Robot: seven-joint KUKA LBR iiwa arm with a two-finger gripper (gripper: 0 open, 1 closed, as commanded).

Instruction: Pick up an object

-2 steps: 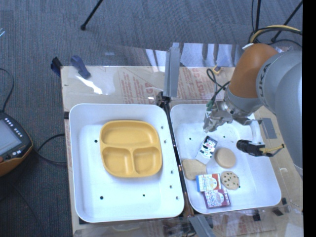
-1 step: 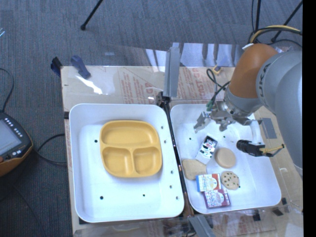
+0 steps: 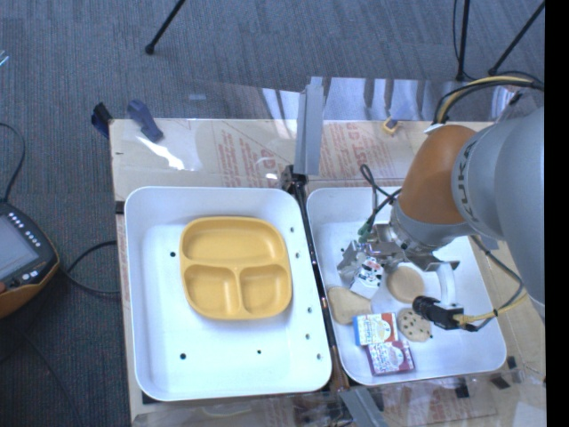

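A wooden bench [image 3: 231,145] on grey carpet carries two shallow white bins side by side. In the left bin [image 3: 151,327], a yellow divided plate [image 3: 236,266] lies flat near the centre, its two small compartments toward the bin's front edge. In the right bin [image 3: 484,345], the grey arm's gripper [image 3: 366,258] hangs low over a small white-and-black item [image 3: 366,277] near the bin's left wall; how far its fingers are parted cannot be told. A tan cookie [image 3: 347,303] lies just in front, a round tan piece [image 3: 406,283] and a chocolate-chip cookie [image 3: 413,325] to the right. Two small snack packets [image 3: 382,342] rest near the front edge.
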